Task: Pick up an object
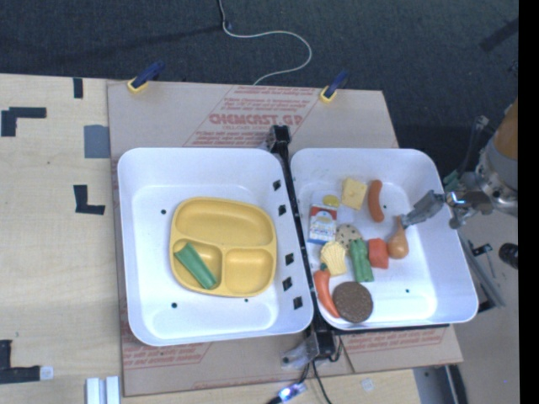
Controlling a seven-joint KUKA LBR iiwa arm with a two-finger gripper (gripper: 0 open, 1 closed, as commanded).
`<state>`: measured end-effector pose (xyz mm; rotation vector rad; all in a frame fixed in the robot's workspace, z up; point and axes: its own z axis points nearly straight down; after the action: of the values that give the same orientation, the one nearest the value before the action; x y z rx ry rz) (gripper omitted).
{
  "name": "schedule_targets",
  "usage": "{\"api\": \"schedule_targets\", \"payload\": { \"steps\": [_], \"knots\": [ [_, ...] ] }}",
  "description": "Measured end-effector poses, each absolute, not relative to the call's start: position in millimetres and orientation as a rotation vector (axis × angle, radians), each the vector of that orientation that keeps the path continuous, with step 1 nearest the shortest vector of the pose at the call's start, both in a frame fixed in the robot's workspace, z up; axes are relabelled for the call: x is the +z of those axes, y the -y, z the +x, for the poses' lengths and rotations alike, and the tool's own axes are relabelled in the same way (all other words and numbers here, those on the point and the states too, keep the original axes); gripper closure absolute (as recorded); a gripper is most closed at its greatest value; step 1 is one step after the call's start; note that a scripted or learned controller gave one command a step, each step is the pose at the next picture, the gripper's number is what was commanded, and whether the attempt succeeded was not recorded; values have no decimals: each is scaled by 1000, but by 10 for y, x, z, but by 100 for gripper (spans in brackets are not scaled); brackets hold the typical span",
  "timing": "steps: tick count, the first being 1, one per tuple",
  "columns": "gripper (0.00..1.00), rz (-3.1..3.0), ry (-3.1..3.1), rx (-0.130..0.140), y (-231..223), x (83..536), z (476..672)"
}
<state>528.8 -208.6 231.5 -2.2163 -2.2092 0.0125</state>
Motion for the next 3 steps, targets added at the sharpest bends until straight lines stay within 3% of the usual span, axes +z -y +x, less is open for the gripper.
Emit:
{"api": "schedule_targets", "payload": {
  "steps": [1, 3],
  "knots": [
    [0, -2220, 2221, 2, 2082, 2388, 5315],
    [0, -2216, 2220, 5, 2034, 1507, 5349]
  ]
}}
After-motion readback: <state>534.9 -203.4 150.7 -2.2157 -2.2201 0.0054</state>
